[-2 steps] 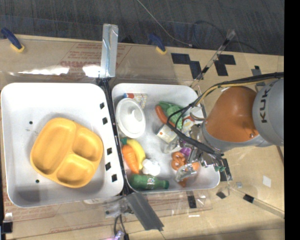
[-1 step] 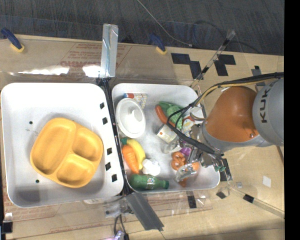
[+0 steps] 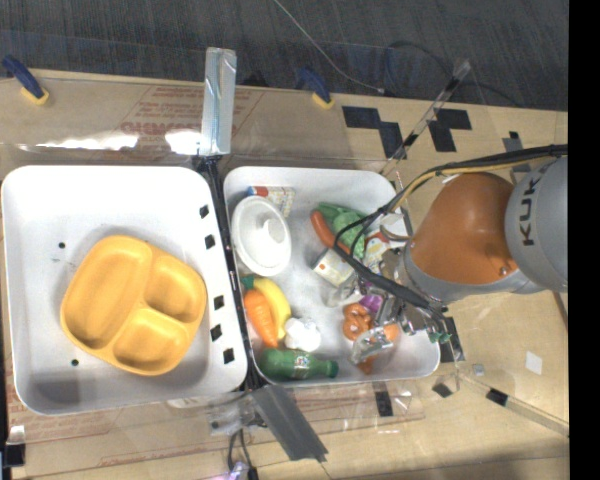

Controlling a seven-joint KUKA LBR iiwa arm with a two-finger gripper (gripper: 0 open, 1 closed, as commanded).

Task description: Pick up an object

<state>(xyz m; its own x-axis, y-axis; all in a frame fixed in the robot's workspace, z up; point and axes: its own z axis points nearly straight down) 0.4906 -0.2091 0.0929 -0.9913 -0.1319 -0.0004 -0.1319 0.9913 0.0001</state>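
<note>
The arm's tool (image 3: 385,330), its grip state impossible to tell, sits low in the right white bin (image 3: 280,180) directly over a small orange-and-silver object (image 3: 360,320) near the front-right corner.

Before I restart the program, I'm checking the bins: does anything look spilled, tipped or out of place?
Nothing looks spilled. The yellow divided plate lies askew in the left bin, turned against its walls. In the right bin, the green bottle lies on its side among crowded toys.
</note>
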